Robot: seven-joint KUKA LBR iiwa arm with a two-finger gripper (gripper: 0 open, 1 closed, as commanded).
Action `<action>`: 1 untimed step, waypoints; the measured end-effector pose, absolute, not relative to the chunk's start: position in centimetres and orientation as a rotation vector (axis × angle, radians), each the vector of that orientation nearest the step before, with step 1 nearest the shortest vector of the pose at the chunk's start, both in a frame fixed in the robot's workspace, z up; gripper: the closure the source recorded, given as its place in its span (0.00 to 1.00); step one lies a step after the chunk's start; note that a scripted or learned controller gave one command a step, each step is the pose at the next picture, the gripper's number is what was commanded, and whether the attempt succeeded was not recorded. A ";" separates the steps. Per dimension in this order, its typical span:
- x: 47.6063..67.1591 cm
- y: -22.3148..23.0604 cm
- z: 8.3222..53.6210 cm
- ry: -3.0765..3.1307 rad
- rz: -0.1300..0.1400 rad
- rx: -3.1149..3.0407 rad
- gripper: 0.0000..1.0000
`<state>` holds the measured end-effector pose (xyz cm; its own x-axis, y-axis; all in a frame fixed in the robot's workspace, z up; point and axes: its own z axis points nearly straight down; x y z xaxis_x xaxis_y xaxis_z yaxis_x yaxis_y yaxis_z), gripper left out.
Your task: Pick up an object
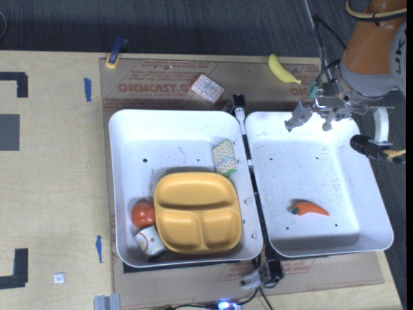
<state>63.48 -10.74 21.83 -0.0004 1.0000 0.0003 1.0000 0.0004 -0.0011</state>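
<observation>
Right now I see the gripper in the upper right of the frame, over the top edge of the right bin, its two fingers spread apart with nothing between them. A pepper, orange with a green stem, lies alone low in that bin, well apart from the fingers. In the left bin a yellow tray fills the lower half, with a tomato and a small can touching its left side and a patterned pouch just above it. Along the top of the frame, outside the bins, I see a banana and a packet on the cardboard.
</observation>
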 end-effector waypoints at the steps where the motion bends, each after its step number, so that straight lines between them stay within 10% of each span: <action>1: 54.8 -10.3 8.7 -2.222 -0.003 -2.224 0.00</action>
<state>54.85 -10.27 8.67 0.0010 1.0000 -0.0007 1.0000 -0.0010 0.0030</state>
